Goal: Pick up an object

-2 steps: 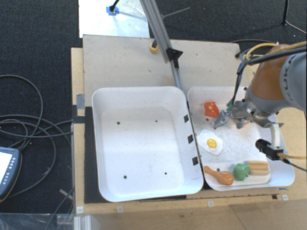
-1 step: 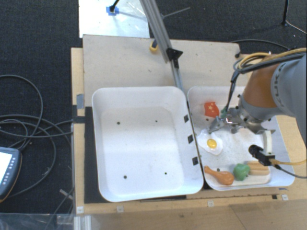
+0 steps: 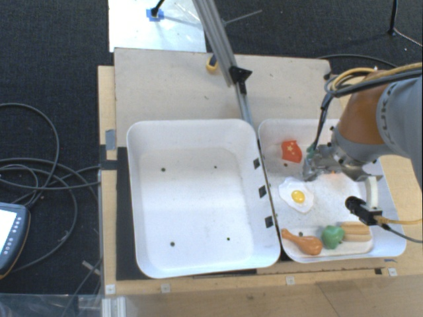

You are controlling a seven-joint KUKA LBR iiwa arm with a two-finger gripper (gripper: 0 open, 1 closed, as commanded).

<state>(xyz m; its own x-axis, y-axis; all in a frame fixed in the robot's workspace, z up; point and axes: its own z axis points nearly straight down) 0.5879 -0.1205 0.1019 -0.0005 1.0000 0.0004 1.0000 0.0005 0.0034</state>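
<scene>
While the arm reaches in from the right, the camera view shows the following.

Gripper: the gripper hangs low over the right bin, above its middle; whether it is parted or closed, I cannot tell.

Nearest object: a fried egg, flat, white with a yellow yolk, lies on the bin floor just below and left of the gripper, apart from it.

Egg's axis: its outline is a rough oval, the longer run slanting from upper left to lower right.

Red piece: a small red object sits near the bin's upper left part, just left of the gripper.

Front row: a drumstick, orange-brown, lies along the near wall, thick end to the right; a green object touches or nearly touches it; a hot dog lies just beside that, long axis left to right.

In the way: the arm's wrist and cables overhang the right bin's right half.

Left bin: white, shallow, beside the right bin.
</scene>
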